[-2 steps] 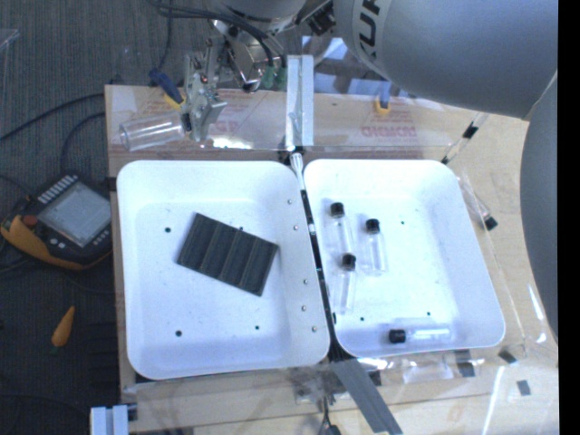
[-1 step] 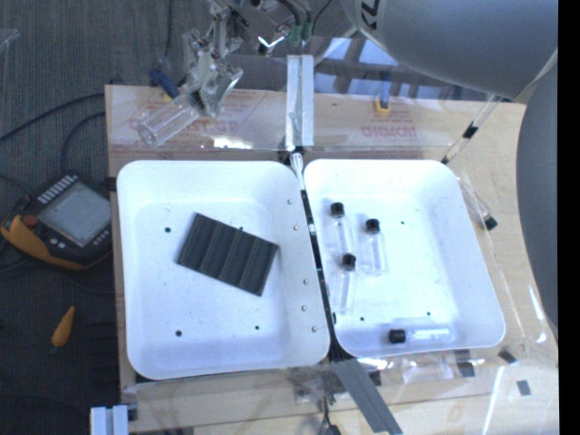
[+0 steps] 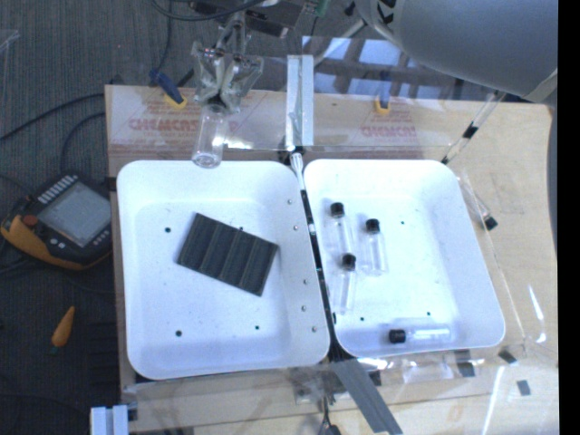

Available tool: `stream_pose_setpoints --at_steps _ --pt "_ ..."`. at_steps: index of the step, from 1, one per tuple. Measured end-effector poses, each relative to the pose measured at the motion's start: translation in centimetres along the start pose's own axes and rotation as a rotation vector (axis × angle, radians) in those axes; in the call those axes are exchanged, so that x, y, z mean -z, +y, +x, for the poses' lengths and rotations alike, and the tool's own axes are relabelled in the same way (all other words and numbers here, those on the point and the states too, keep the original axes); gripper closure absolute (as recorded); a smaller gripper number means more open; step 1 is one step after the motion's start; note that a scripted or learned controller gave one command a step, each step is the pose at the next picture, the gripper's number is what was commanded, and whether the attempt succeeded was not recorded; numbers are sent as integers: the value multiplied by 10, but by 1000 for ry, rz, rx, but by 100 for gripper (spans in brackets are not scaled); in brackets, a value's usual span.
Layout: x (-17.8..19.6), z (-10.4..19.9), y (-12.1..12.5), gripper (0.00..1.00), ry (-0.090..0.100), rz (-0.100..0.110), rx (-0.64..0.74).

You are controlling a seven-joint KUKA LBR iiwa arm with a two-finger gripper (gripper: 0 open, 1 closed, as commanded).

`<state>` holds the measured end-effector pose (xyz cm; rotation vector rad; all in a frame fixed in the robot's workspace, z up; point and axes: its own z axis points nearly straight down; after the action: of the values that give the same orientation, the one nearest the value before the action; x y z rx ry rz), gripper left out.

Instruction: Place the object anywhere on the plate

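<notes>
The gripper (image 3: pixel 220 87) hangs over the far rim of the left bin (image 3: pixel 145 333), and a clear glass vial (image 3: pixel 209 141) sits between its fingers, held near the top and dangling open-mouth down. So the gripper is closed on the vial, as far as this slanted view shows.

The vial looks light, rigid, smooth and breakable. Glass like that tends to slip, so a firm pinch across the body, as here, seems the sensible hold, and a gentle set-down matters more than speed.

The dark ribbed plate (image 3: pixel 227 253) lies flat on the bin floor, below the gripper and toward the near side, well apart from the vial's hanging end.

In the right bin (image 3: pixel 453 198), off to the gripper's side, lie 4 more black-capped vials (image 3: pixel 360 243).
</notes>
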<state>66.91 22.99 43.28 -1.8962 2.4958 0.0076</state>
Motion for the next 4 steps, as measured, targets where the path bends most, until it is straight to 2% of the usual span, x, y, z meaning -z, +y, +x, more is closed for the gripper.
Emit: stream_pose_setpoints --at_steps 1,2,3,4 --pt "1 11 33 100 3 -4 280" --pt "-108 18 74 100 7 -6 495" --pt "1 6 19 100 1 0 98" --pt "-138 31 70 100 9 -4 272"
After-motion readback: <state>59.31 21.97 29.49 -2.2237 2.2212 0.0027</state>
